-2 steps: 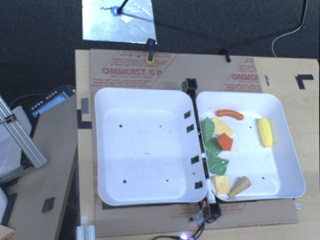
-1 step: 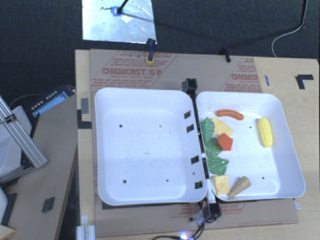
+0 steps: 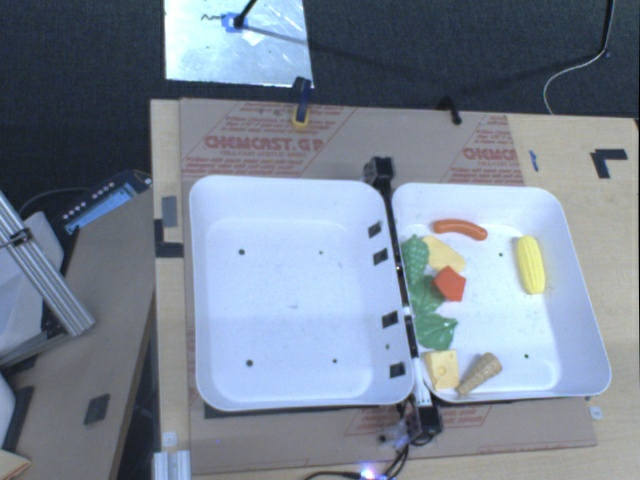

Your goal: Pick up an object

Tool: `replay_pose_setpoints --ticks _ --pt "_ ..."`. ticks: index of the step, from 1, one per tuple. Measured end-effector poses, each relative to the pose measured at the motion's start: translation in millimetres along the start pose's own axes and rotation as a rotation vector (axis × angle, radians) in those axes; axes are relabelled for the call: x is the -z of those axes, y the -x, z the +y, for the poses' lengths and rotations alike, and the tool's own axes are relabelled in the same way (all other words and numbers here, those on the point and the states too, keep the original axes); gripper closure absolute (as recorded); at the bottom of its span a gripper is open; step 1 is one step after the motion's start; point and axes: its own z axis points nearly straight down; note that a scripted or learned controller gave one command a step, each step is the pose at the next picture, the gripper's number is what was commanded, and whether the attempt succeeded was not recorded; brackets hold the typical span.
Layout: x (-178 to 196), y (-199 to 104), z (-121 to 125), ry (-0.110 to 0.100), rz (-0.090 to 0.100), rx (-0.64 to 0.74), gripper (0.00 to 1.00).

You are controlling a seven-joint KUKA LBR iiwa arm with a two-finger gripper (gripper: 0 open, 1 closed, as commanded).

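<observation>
The right bin [image 3: 575,298] holds several toy foods. A red sausage [image 3: 459,229] lies near its back wall. A yellow corn cob [image 3: 530,263] rests toward the right side. Along the left wall sit a green leafy piece [image 3: 415,258], a yellow wedge [image 3: 446,253], an orange-red block [image 3: 451,285] and another green leaf [image 3: 431,323]. Close to the front wall are a yellow cheese piece [image 3: 442,369] and a tan cone [image 3: 480,372].
The left bin [image 3: 290,298] stands beside the right one, joined by black clips [image 3: 392,320] along the shared wall. Both rest on a cardboard sheet [image 3: 330,138]. A silver plate [image 3: 237,26] lies on the dark floor behind.
</observation>
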Motion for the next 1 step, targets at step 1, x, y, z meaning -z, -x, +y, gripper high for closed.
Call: replay_pose_setpoints --ticks 1 --pt "-177.5 -48.4 -26.6 -0.018 0.006 0.002 1.0"
